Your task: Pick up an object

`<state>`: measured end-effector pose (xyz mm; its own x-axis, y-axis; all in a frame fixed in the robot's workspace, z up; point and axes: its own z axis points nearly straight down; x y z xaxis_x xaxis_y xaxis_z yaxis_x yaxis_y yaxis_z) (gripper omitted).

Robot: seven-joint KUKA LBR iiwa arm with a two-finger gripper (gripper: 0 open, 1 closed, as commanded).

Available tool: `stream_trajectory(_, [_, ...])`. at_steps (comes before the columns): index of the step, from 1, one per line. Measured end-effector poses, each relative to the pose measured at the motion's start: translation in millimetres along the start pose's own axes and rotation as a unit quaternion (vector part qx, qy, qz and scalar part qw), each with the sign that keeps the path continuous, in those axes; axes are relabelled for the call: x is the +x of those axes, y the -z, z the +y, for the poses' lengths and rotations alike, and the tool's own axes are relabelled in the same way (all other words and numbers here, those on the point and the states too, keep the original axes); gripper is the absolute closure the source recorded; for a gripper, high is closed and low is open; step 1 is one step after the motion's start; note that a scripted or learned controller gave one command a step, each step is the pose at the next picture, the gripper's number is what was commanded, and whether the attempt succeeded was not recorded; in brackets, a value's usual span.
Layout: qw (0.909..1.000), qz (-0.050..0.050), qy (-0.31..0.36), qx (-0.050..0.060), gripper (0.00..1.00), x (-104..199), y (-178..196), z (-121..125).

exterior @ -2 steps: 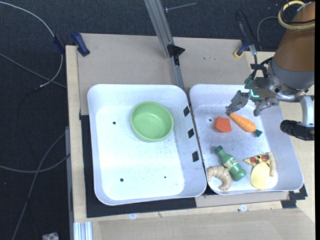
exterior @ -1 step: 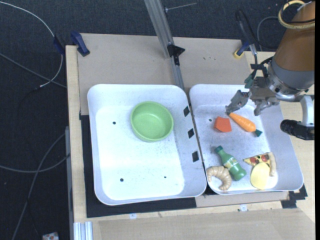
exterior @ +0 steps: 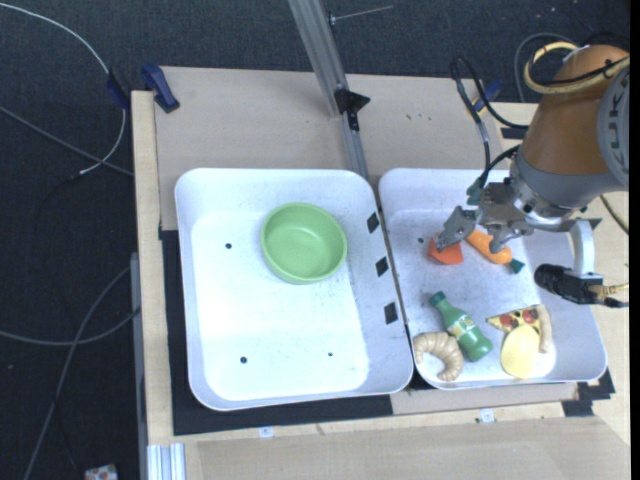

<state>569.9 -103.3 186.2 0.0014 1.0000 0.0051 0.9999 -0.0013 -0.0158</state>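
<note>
My gripper (exterior: 476, 234) hangs low over the back of the right bin (exterior: 420, 193), open, its two fingers spread apart. An orange carrot with a green tip (exterior: 493, 249) lies under the right finger. A small red-orange piece (exterior: 447, 255) sits just below the left finger (exterior: 453, 230). I cannot tell whether either finger touches them, and nothing is clamped between them. Nearer the front of the bin lie a green bottle (exterior: 464, 327), a tan croissant (exterior: 441, 355), a pizza slice (exterior: 518, 319) and a pale yellow round piece (exterior: 522, 354).
The left bin (exterior: 210, 298) holds a green bowl (exterior: 304, 241) near its back. A grey metal post (exterior: 322, 38) slants in from the top and ends between the bins. The arm's grey and orange body (exterior: 575, 118) looms over the right bin's back right corner.
</note>
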Motion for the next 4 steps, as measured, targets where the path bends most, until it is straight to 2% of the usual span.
stream_trajectory(2, [1.0,0.0,0.0,0.0,0.0,8.8,-93.4,6.2])
stream_trajectory(3, [1.0,0.001,-0.001,-0.003,1.0,9.6,-78.5,7.7])
stream_trajectory(4, [0.9999,-0.002,-0.001,-0.01,1.0,3.1,-31.2,9.2])
